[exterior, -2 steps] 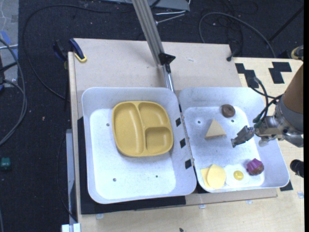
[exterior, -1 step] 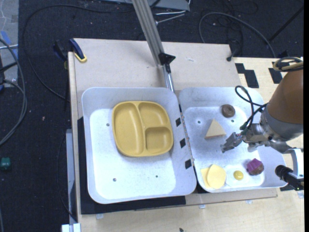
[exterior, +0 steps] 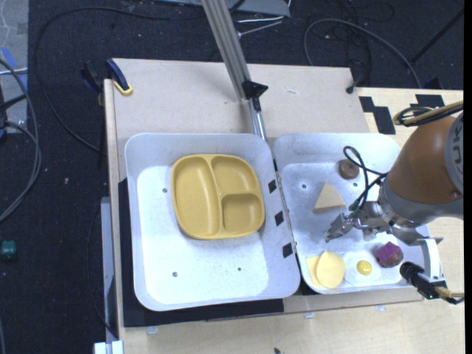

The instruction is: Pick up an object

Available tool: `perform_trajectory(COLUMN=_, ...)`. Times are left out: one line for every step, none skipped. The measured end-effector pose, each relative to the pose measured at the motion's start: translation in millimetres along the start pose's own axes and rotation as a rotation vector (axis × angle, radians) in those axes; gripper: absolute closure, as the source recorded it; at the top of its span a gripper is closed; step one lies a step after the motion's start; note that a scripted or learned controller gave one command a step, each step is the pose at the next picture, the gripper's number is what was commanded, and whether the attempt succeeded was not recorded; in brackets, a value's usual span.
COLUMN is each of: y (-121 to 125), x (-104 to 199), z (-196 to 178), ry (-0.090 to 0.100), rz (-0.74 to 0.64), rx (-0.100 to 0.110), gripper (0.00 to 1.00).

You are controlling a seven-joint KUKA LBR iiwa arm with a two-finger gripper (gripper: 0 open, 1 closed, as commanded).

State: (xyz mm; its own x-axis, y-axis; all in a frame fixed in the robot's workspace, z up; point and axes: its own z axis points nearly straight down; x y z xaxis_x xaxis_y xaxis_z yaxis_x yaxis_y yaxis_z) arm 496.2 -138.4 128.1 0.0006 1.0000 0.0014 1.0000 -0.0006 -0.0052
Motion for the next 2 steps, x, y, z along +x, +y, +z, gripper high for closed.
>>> perform_trajectory(y=1.1, x=-0.2, z=35.2, ry=-0.002, rz=0.001, rx=-0.007, gripper=0.0)
perform_trajectory(y=2.4, x=-1.4, z=22.8, ry=-0.006, rz=0.003, rx=-0.013, gripper=1.0)
